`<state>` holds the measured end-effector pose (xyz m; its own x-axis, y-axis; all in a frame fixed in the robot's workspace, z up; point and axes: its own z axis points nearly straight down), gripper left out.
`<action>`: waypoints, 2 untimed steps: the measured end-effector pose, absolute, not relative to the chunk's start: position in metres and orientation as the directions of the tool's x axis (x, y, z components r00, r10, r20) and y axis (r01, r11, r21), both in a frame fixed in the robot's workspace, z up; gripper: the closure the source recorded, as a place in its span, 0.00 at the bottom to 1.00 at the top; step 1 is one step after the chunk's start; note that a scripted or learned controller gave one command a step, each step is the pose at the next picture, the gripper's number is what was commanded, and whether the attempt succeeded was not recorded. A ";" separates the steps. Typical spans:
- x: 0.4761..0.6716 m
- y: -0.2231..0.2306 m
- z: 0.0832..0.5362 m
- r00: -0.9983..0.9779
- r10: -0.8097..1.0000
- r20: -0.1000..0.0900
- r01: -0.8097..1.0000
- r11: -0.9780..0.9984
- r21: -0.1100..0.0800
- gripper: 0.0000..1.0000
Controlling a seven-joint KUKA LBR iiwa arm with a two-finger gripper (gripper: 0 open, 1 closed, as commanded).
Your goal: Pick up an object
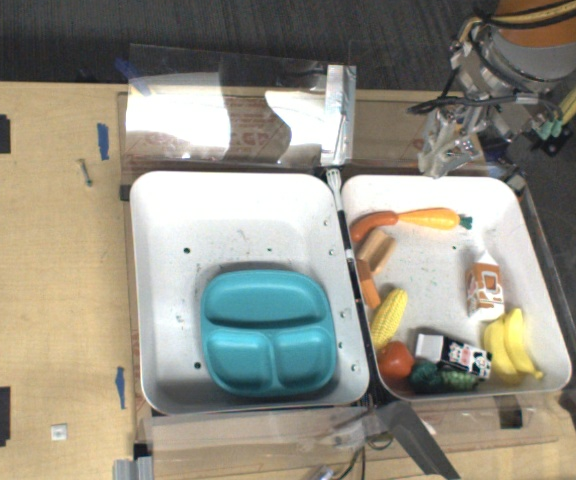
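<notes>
My gripper hangs over the back rim of the right bin, open, with nothing between its fingers. Just in front of it in that bin lies an orange carrot with a red-orange piece and a brown block to its left. Further forward are a yellow corn cob, a red tomato, a dark green item and a small black-and-white box. Yellow bananas and a white-and-orange carton sit on the right side.
The left bin holds a teal divided plate toward its front. A clear plastic sheet and a metal bracket stand behind the bins. Cables hang off the wrist at the upper right.
</notes>
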<state>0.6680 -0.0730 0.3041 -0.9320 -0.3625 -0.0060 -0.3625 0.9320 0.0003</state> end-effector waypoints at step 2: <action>0.668 -0.037 0.292 -0.865 -0.502 -0.012 -0.502 0.865 -0.005 1.00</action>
<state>0.6685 -0.0372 0.2919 -0.8650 -0.5016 -0.0116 -0.5016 0.8651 -0.0047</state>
